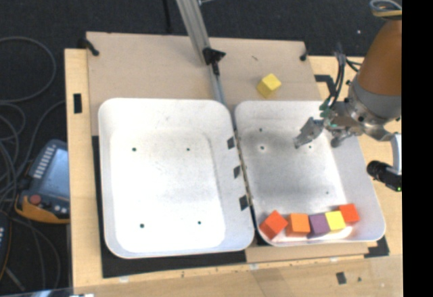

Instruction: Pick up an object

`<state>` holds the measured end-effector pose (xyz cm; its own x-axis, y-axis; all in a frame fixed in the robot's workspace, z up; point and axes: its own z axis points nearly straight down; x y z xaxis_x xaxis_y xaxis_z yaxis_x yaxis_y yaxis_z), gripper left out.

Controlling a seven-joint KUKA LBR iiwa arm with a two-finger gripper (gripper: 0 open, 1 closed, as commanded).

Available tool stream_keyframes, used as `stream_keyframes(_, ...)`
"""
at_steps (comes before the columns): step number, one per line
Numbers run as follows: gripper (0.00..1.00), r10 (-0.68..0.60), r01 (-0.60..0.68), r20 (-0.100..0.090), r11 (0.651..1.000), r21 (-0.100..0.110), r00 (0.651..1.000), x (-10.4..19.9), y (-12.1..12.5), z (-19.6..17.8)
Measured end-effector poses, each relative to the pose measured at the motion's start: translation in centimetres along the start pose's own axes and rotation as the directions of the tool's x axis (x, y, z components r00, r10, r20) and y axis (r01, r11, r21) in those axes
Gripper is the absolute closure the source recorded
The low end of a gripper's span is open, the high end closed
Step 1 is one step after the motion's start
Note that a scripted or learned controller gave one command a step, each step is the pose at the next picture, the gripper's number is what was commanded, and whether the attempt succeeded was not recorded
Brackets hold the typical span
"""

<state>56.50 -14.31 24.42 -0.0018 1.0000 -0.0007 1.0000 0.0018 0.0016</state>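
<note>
Along the near wall of the right bin (352, 174) lies a row of small cubes: a red-orange cube (274, 223), an orange cube (298, 223), a purple cube (318, 224), a yellow cube (335, 221) and another red-orange cube (349, 214). My gripper (322, 136) hangs over the upper right part of that bin, well behind the row. Its two fingers (306, 134) stand apart, open, with nothing between them. A second yellow cube (268, 84) sits on the bench behind the bins.
The left bin (108, 153) lies beside the right one, with small clips along the shared edge. A slanted metal rail (189, 8) rises from the back of the bench. A handheld pendant (47, 177) and cables lie on the floor at left.
</note>
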Motion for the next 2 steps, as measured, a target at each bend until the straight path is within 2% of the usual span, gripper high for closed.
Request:
stream_keyframes(1,0.00,-0.008,0.008,-0.002,1.000,-0.008,1.000,8.3,-1.9,-7.7)
stream_keyframes(2,0.00,-0.009,0.009,-0.004,1.000,-0.004,1.000,16.3,-7.9,-12.1)
